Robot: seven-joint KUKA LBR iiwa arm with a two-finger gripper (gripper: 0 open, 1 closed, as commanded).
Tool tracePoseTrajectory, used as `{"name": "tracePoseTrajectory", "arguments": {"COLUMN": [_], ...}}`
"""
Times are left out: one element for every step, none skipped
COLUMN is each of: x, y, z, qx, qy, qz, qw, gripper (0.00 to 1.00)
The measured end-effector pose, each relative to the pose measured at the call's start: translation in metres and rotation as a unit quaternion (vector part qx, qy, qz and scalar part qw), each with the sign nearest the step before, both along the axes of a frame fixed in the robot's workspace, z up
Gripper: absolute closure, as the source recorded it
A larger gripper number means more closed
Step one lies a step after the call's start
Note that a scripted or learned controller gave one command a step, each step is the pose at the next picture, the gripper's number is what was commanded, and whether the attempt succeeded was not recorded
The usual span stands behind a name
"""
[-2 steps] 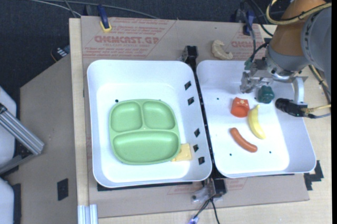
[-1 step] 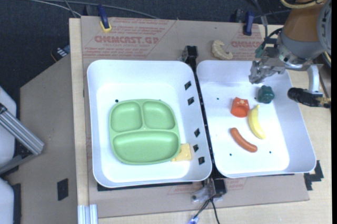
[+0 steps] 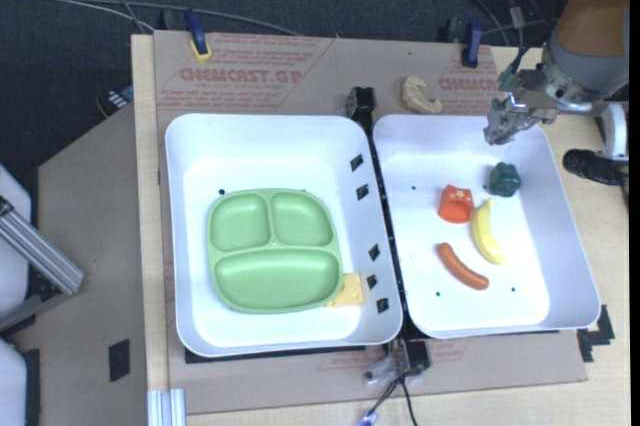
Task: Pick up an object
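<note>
The end effector (image 3: 500, 127) hangs over the far edge of the right bin (image 3: 570, 299), near its upper right corner, and whether its tips are apart or closed cannot be told from this angle; nothing is seen between them. Just below it in the view, inside that bin, lies a dark green object (image 3: 504, 179). A red piece (image 3: 456, 203) sits to the left of that, a yellow banana (image 3: 487, 232) just beneath, and a sausage (image 3: 462, 266) nearer the front. The left bin (image 3: 190, 214) holds a green divided plate (image 3: 273, 250) with a pale yellow wedge (image 3: 348, 291) touching its right corner (partly tucked against it). A beige lump (image 3: 421, 95) rests on the desk (image 3: 300, 74) beyond the bins.
</note>
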State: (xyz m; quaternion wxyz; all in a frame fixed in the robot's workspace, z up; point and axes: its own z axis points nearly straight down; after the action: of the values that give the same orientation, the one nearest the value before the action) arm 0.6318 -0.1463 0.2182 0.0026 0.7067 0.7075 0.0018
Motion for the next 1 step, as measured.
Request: {"name": "tracePoseTrajectory", "arguments": {"x": [0.0013], "y": [0.0613], "z": [-0.0042], "qx": [0.0012], "qy": [0.004], "qz": [0.002], "qw": [1.0], "gripper": [1.0]}}
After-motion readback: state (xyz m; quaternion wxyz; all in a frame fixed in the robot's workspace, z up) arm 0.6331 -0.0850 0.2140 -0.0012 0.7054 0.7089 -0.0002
